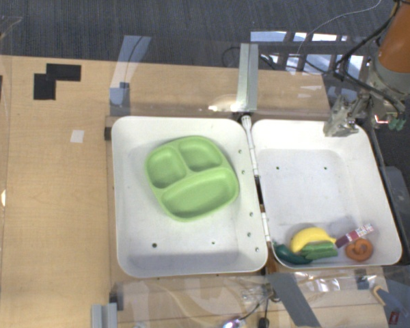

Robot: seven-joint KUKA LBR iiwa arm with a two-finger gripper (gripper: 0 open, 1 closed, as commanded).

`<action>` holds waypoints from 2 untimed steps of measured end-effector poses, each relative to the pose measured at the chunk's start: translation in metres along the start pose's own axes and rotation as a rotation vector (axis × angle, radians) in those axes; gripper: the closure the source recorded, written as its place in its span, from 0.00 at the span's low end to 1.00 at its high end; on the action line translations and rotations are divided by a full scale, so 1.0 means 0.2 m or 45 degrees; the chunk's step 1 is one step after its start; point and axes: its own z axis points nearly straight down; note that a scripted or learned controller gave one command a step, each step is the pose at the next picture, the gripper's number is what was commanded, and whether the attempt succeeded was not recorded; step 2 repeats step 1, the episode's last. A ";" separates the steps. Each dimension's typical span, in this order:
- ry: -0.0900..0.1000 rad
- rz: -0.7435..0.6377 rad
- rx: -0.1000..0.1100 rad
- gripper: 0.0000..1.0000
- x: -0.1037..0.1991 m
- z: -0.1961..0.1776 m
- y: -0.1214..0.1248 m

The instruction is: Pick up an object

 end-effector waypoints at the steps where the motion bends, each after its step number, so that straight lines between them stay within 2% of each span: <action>1: -0.004 0.092 0.002 1.00 0.05 -0.11 -0.09; 2: -0.004 0.092 0.002 1.00 0.05 -0.11 -0.09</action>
